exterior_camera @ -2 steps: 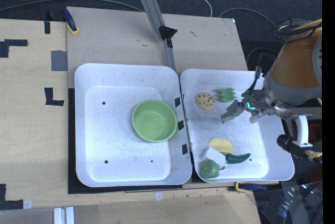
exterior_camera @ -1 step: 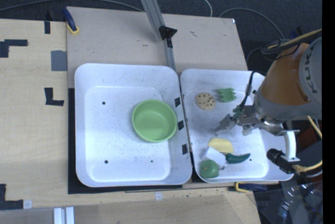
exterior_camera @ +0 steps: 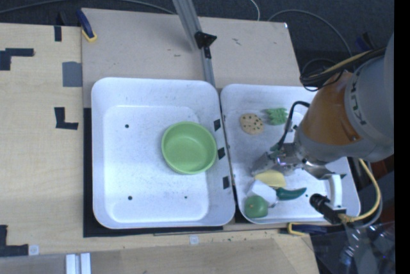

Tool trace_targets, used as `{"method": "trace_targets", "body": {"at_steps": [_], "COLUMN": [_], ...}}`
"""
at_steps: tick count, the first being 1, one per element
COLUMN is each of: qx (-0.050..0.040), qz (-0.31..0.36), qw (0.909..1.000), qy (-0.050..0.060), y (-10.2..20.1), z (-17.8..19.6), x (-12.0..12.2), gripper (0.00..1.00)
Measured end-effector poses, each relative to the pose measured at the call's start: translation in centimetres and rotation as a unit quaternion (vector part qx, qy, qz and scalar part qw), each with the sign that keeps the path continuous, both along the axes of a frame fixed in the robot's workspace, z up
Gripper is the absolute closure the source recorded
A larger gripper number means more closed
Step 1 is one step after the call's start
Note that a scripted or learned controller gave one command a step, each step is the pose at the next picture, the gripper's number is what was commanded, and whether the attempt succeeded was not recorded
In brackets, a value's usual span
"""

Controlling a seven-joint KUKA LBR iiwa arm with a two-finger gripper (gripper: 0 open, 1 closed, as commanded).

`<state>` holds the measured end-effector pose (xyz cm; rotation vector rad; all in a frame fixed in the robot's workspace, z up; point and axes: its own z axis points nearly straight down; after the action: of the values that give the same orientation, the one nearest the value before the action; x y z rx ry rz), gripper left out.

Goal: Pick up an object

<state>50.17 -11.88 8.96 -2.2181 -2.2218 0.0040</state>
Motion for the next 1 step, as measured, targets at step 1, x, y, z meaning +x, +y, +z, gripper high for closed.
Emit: {"method": "trace_targets", "body": {"at_steps": [1], "qx": [0.0004], "qz": [-0.001], "qw": [1.0], "qy": [-0.001], "y": [0.0], "z": [0.01], "x": [0.0], "gripper": [0.0]}}
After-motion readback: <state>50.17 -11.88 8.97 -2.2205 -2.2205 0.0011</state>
